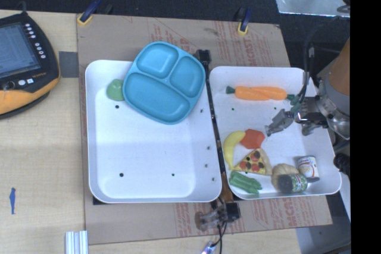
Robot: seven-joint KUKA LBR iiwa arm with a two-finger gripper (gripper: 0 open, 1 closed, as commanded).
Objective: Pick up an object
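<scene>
1. the left bin (149, 181) holds a blue plate (164, 81) at its 12 o'clock end, the plate's top edge overhanging the rim.
2. a green thing (115, 90) peeks out from under the plate at the plate's 9 o'clock side.
3. the right bin (262, 73) holds a carrot (260, 93) lying crosswise near its 12 o'clock edge.
4. towards 7 o'clock in that bin sit a banana (233, 141), a red piece (253, 138) touching it, a pizza slice (253, 161) just below them and a green pod (244, 182) at the bottom rim.
5. at 5 o'clock lie a can (307, 166) and, beside it, a bottle (290, 180) on its side.
6. the pincer (278, 124) reaches in from 3 o'clock and hangs over the bin's bare middle, between the carrot and the red piece; its fingers stand slightly apart with nothing between them.
7. a teach pendant (24, 62) lies on the tabletop (41, 157) at 9 o'clock.
</scene>
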